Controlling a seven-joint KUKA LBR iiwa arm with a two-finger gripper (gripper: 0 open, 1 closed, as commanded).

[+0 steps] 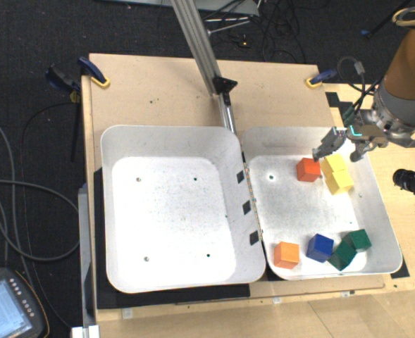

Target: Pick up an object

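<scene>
The open two-finger gripper [338, 146] should be centred over the small yellow block [338, 174] and lowered squarely, with the red-orange cube [308, 170] on its left avoided.

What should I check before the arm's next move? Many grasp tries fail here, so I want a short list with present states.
1. Gripper is over the right bin: ok.
2. A target lies close: red block and yellow blocks sit just below it: ok.
3. Nothing held yet: cannot tell.
4. Target stands free: red block is apart from the yellow ones, but only narrowly: cannot tell.
5. Orange block, blue block and green blocks lie far from the gripper's path: ok.
</scene>
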